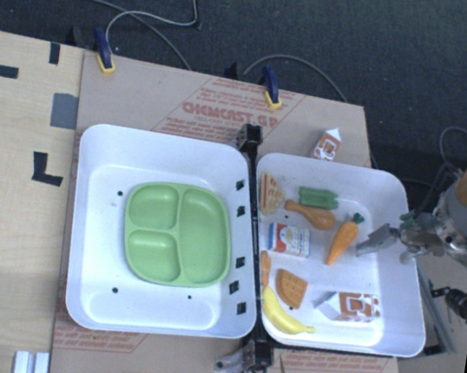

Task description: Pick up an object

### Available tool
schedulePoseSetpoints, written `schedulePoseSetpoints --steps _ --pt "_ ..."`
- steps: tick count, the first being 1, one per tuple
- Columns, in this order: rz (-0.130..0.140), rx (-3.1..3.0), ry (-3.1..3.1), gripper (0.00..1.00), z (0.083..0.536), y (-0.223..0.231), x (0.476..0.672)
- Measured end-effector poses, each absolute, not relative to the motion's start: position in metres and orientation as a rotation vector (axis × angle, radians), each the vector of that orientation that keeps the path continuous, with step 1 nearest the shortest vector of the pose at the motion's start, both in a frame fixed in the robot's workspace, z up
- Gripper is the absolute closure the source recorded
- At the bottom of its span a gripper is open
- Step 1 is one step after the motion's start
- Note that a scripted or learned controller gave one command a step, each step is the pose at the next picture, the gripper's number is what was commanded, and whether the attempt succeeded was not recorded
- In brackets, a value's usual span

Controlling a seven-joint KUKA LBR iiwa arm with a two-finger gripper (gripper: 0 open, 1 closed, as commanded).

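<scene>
The right bin (pixel 406 292) holds several toy foods. An orange carrot (pixel 342 242) lies near the middle, with a green pickle (pixel 317 197) and a brown drumstick (pixel 311 215) behind it. A small box (pixel 289 239), a toast piece (pixel 290 288), a banana (pixel 283 316) and a white carton (pixel 351 306) lie further forward. My gripper (pixel 377 240) hangs over the right part of this bin, just right of the carrot, with nothing seen in it. The arm reaches in from the right edge.
The left bin (pixel 90 202) carries a green divided plate (pixel 178 234). A small milk carton (pixel 328 144) stands on the cardboard behind the right bin. A pizza slice (pixel 269 192) lies against the right bin's left wall. Clamps and cables run along the back.
</scene>
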State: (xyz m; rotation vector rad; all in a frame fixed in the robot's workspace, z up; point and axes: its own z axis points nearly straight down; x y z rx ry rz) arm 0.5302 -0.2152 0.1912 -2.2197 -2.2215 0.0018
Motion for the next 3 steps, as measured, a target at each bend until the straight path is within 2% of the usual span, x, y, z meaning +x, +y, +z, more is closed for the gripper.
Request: schedulePoseSetpoints --steps 1,2,3 --pt "-0.006 -2.223 -2.227 0.00 0.089 -0.161 0.583" --pt "0.010 -2.225 -2.221 0.00 0.086 -0.102 0.643" --pt "0.028 -2.214 -2.214 1.00 0.094 -0.102 0.639"
